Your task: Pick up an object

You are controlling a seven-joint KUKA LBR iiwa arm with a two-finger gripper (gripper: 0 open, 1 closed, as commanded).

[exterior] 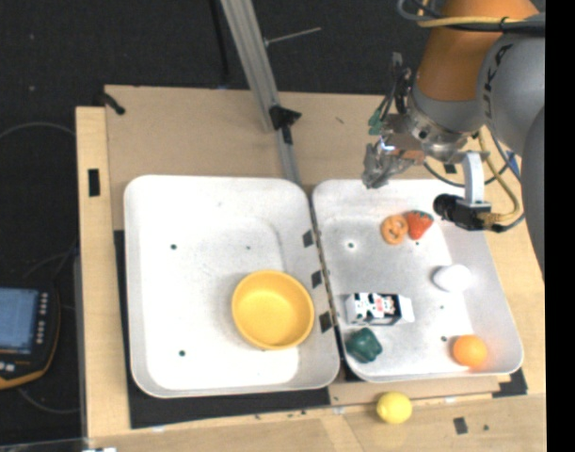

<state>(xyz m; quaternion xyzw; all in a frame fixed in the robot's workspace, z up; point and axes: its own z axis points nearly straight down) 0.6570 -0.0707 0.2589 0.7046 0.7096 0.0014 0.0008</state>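
Note:
My gripper [375, 178] hangs over the far left corner of the right bin [494, 295], with nothing visible between its fingers. In that bin lie an orange and red toy [405, 226], a white round object [450, 277], a black and white carton [375, 308], a dark green object [364, 345] and an orange ball [470, 350]. The toy sits a short way right of and nearer than the gripper. A yellow bowl [272, 309] stands in the left bin [174, 224].
A yellow ball [393, 408] lies on the bench in front of the right bin. A slanted metal bar [259, 69] reaches down to the gap between the bins. A handheld pendant [16, 332] lies off the bench at the left.

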